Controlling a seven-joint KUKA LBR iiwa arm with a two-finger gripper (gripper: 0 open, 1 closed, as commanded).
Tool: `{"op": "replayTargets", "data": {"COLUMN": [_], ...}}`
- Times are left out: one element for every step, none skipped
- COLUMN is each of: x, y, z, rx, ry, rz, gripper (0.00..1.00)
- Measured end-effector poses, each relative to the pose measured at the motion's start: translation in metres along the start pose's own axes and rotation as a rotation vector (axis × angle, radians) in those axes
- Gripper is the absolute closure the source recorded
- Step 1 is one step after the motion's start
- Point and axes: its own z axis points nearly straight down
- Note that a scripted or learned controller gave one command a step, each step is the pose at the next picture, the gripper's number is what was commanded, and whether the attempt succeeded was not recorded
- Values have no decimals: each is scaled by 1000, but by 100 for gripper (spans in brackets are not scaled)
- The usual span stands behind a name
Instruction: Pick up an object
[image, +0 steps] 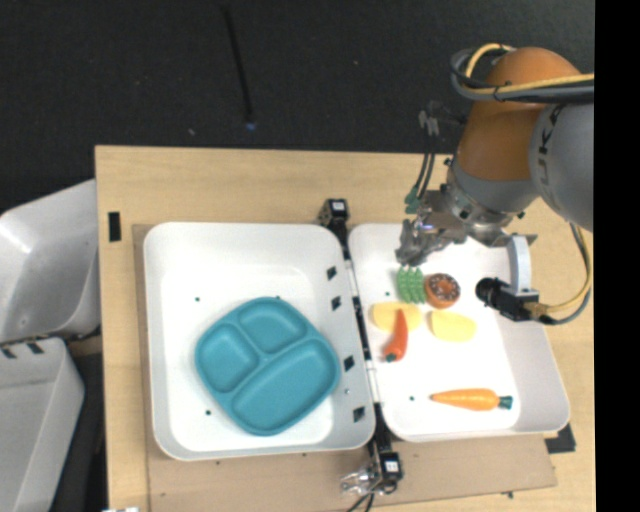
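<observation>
Whether the gripper (414, 252) was open or closed could not be told; it hung just above the green ridged piece (410, 285) in the right bin (530, 390). Beside that green piece lay a round brown-red item (442, 289). Below it sat a red chili (397, 336) across a yellow piece (383, 316), another yellow piece (452, 326), and farther down a carrot (468, 399). The left bin (175, 300) held a blue divided plate (265, 365).
</observation>
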Motion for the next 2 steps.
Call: {"op": "replayTargets", "data": {"x": [58, 116], "y": [-19, -32], "z": [3, -4], "rx": [0, 0], "ry": [0, 1], "rz": [-1, -2], "gripper": [100, 100]}}
